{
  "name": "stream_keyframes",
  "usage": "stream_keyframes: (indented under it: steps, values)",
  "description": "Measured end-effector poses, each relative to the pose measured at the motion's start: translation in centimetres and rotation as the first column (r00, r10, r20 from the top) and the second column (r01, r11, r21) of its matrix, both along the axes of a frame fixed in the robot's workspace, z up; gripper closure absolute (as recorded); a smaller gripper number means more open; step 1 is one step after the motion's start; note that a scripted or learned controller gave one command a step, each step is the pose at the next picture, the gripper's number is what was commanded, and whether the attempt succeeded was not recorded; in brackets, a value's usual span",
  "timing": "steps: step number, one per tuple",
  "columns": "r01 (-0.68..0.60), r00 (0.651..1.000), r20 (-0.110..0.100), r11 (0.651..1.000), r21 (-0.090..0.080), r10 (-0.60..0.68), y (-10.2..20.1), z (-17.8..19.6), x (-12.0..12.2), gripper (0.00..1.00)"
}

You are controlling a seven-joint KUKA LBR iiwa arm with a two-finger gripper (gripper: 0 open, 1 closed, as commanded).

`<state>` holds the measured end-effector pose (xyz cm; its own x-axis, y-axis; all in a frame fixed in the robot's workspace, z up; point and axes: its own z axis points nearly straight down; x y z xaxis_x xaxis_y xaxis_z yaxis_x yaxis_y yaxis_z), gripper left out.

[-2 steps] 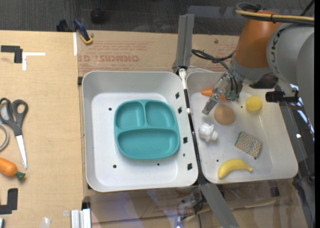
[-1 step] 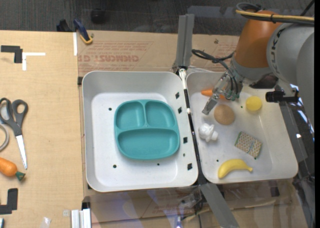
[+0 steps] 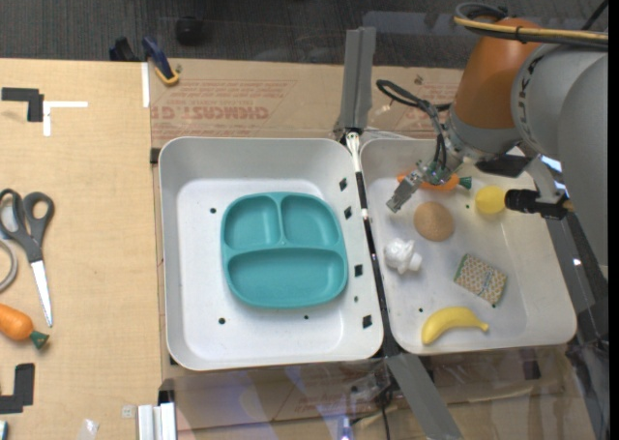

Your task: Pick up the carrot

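Note:
A small orange carrot (image 3: 444,177) with a green end lies at the back of the right bin (image 3: 542,322), partly hidden under the arm's wrist. My gripper (image 3: 398,198) reaches down and to the left from the wrist, and its tip hangs over the bin floor just left of the carrot. Nothing shows at the tip. The carrot sits beside the gripper's base rather than at its tip.
The right bin also holds a brown egg-shaped thing (image 3: 434,222), a yellow lemon (image 3: 491,200), a white crumpled object (image 3: 401,256), a patterned sponge (image 3: 481,279) and a banana (image 3: 453,323). A teal divided plate (image 3: 283,249) lies in the left bin. Scissors (image 3: 29,245) and another orange carrot-like toy (image 3: 14,323) lie on the bench.

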<state>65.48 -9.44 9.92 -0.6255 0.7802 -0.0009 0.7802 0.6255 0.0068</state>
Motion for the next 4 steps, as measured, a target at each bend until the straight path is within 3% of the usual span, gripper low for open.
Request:
stream_keyframes:
  steps: [1,2,3,4]
  values:
    - [0.469,0.883,0.01,0.883,0.002,-0.469,-2.7,0.3,0.7,0.0]
    - [0.785,0.62,0.0,0.62,0.014,-0.785,-4.7,0.5,1.2,0.0]
    - [0.784,0.62,0.003,0.62,0.007,-0.784,-5.0,1.4,1.1,1.0]
    - [0.84,0.542,-0.007,0.542,-0.007,-0.84,-5.9,4.6,-9.6,1.0]
